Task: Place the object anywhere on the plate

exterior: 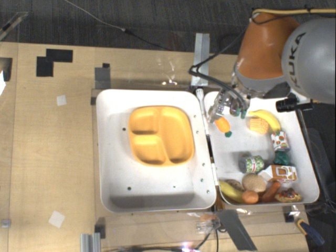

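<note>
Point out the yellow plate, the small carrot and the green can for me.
yellow plate (137, 122): camera view, upper-left compartment.
small carrot (223, 125): camera view, orange body.
green can (253, 164): camera view, its label side.

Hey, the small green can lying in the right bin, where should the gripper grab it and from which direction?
Probably from straight above, closing across the round body at mid-length. The green can lies on its side on the right bin floor, with bare floor on its left and upper sides. The carton and the brown round item crowd its lower right, so avoid approaching from there.
</note>
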`<action>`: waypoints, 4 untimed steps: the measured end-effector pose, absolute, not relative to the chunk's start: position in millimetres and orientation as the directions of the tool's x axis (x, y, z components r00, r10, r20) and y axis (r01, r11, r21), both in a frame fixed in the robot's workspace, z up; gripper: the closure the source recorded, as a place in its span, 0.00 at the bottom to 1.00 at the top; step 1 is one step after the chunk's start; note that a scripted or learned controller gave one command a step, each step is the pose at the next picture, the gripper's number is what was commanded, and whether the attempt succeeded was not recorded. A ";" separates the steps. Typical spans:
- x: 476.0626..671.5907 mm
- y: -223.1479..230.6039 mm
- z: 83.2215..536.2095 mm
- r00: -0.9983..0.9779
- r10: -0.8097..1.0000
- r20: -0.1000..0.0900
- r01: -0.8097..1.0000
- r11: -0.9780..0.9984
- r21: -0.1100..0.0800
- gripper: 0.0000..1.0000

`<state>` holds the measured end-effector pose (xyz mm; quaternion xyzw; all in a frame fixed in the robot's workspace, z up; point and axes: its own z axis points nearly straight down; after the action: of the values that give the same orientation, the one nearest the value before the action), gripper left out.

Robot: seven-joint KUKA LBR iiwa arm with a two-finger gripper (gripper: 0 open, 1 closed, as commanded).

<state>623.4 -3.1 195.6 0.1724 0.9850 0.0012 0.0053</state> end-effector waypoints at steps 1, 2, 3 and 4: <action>618.1 50.4 187.3 -1.000 -0.026 -0.010 -0.027 1.000 0.003 1.00; 634.6 107.6 187.1 -0.971 -0.240 -0.011 -0.240 0.971 0.001 1.00; 567.3 155.2 220.9 -0.971 -0.241 -0.011 -0.241 0.971 0.003 1.00; 542.8 65.9 299.8 -0.986 -0.163 -0.017 -0.163 0.987 -0.001 1.00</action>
<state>542.8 65.9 299.8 -0.0819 0.9966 0.0000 0.0086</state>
